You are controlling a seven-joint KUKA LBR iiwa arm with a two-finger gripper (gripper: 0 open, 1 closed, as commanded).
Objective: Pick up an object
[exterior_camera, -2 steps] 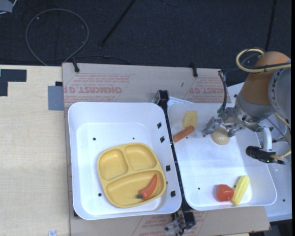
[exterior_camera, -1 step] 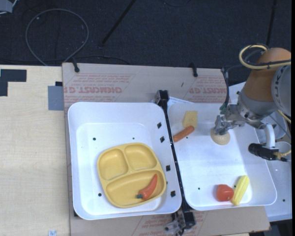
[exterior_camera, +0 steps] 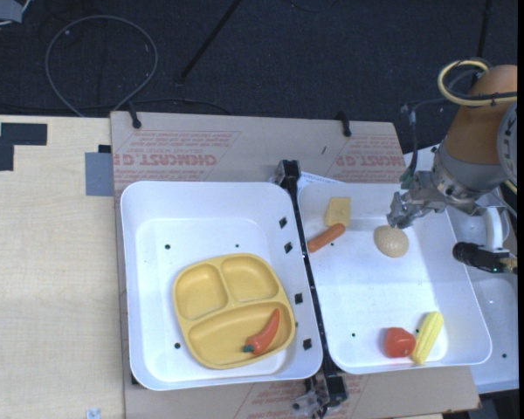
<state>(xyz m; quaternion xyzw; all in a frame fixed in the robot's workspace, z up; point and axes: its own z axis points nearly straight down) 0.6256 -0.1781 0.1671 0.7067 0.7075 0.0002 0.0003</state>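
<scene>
The right bin (exterior_camera: 458, 317) holds several toy foods. There is a yellow cheese wedge (exterior_camera: 337, 210), an orange sausage-like piece (exterior_camera: 325, 237), a beige round potato (exterior_camera: 390, 241), a red piece (exterior_camera: 399, 342) and a yellow corn cob (exterior_camera: 428, 336). My gripper (exterior_camera: 402, 212) hangs over the bin's upper right part, just above and right of the potato. Nothing can be seen held in it.
The left bin (exterior_camera: 148, 234) holds a yellow divided plate (exterior_camera: 211, 297) with a red chili pepper (exterior_camera: 264, 332) in its lower compartment. A black divider (exterior_camera: 299, 269) runs between the bins. The arm's grey body and orange band (exterior_camera: 485, 120) stand at the right.
</scene>
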